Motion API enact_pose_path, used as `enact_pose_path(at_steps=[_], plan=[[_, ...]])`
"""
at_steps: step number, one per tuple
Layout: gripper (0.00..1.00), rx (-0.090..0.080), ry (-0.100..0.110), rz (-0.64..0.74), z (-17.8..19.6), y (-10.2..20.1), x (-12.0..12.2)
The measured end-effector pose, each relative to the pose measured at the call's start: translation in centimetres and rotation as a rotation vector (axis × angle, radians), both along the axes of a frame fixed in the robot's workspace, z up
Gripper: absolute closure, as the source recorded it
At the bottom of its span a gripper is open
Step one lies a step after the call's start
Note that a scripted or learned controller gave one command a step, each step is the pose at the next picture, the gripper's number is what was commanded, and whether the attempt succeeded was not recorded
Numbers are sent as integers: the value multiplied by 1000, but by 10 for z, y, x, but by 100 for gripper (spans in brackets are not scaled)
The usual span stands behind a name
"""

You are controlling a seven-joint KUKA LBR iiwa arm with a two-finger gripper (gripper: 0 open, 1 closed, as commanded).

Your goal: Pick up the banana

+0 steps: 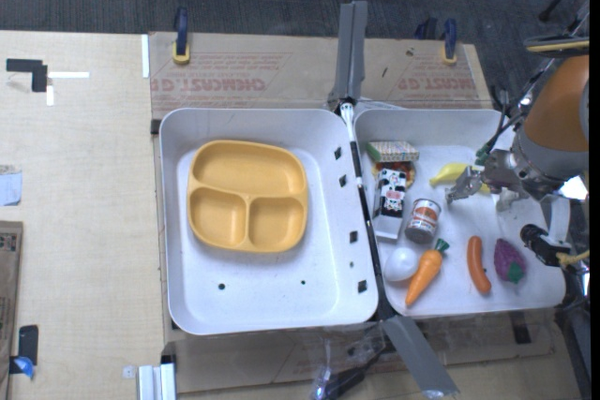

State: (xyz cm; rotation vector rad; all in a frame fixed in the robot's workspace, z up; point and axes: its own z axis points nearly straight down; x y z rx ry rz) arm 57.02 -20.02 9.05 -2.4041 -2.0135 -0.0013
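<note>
The banana lies in the right bin, in its upper middle part, a small yellow curve resting on the white floor. Its right end sits just beside the gripper, which reaches in from the right at the end of the grey arm with its orange band. The metal fingertips point leftward and slightly down, just below and to the right of the banana's tip — near enough that they may touch it, though the view does not settle that. The banana is not between the fingers; it lies to their upper left, flat in the bin. How the jaws stand cannot be told at this size: the fingers blur into one grey shape.

Around the banana, the right bin holds several other things. To its left stands a small box with a striped top, and below that a black-and-white patterned carton. A small can sits below the banana, well clear of it. Lower down lie a white egg-shaped thing, a carrot touching it, a red sausage-shaped piece, and a purple thing near the bin's right edge.

The left bin holds a yellow divided plate — three compartments, lying flat in the upper left part.
</note>
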Motion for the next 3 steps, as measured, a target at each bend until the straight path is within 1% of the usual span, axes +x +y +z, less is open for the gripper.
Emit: enact_pose_path(at_steps=[1, 2, 3], plan=[[0, -6, -2, -9, 1, 4, 56], [100, -7, 1, -5, 9, 4, 56], [100, -7, -3, -22, 92, 35, 82]])
